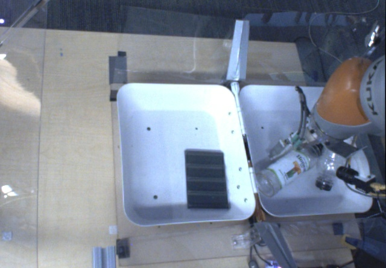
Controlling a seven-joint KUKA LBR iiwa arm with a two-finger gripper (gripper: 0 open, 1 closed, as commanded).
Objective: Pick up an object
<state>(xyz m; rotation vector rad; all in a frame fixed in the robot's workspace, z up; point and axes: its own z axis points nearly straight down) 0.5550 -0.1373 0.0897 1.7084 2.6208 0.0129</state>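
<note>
A clear plastic bottle [282,174] with a white and green label lies on its side in the right bin [271,110], its mouth toward the bin's left wall. My gripper [294,145] hangs low over the bin, just above and behind the bottle, under the orange-banded wrist [342,101]. A second clear bottle [326,171] with a dark cap lies to the right of the first, partly under the arm. In the left bin [157,110] a black ribbed rectangular block [207,179] lies flat near the front edge.
A metal divider bar [237,55] runs back from the gap between the bins. The wooden bench [66,140] stretches to the left. Cables and brackets crowd the front right corner [271,242].
</note>
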